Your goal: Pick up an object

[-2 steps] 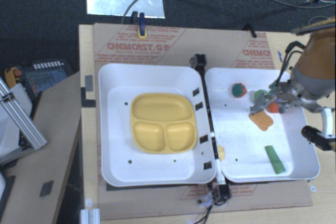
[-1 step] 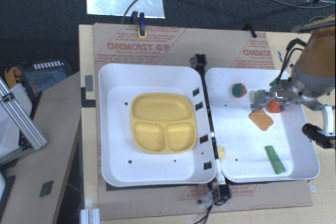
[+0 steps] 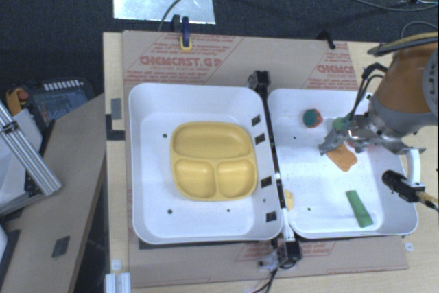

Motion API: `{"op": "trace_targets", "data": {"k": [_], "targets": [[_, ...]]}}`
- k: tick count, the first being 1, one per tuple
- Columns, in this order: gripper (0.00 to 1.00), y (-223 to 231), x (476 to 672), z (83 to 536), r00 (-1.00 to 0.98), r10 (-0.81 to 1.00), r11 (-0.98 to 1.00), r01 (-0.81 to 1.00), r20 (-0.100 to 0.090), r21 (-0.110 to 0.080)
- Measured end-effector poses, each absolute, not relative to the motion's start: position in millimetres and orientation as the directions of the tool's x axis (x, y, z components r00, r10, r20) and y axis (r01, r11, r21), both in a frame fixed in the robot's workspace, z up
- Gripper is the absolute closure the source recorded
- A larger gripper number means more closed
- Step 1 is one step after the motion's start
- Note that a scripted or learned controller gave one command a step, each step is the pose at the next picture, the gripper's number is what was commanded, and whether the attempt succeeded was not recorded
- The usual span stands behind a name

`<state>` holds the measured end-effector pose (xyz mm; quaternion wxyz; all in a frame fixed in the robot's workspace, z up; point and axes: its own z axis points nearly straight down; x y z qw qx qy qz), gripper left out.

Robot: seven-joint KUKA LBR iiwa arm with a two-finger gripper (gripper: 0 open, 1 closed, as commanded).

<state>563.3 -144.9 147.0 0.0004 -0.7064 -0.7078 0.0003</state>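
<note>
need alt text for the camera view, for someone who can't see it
A grey robot arm with an orange band reaches from the right, its end effector low over an orange piece in the right white bin, which also holds a small green-and-red ball and a green block. The left white bin holds a yellow divided tray.

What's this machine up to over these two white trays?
A robot arm reaches in from the right, and its gripper is down in the right bin, right by an orange piece. Whether it has hold of anything is hard to tell. A small green-and-red ball and a green block lie nearby. The left bin holds a yellow divided tray.
</note>
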Motion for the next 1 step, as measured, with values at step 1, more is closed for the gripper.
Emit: {"op": "trace_targets", "data": {"k": [1], "targets": [[0.0, -142.4, 562.6, 105.3, -0.001, 1.0, 0.001, 1.0, 0.001, -0.002]]}}
